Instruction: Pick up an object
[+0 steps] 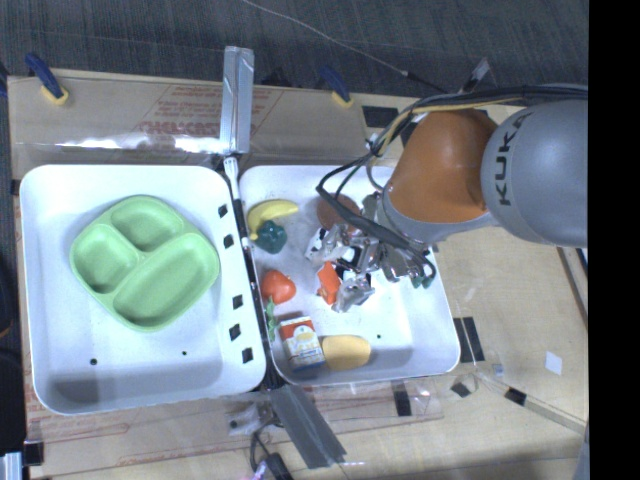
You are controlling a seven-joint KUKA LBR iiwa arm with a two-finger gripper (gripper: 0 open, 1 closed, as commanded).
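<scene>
My gripper (338,268) hangs low in the right bin (430,318), its metal fingers around an orange carrot-like piece (328,282). The piece sits between the fingers, close to the bin floor. To the left lie a red tomato-like toy (280,287), a yellow banana (272,210) and a dark green-blue object (270,235). At the bin's front are a small juice carton (300,342) and a yellow-tan oval (346,351). A brown object (335,209) peeks out beside the wrist.
The left bin (60,348) holds a green divided plate (145,260). The arm's orange band (440,168) and grey body cover the right bin's back right part. Cables loop above the wrist. A metal divider strip (237,98) stands between the bins at the back.
</scene>
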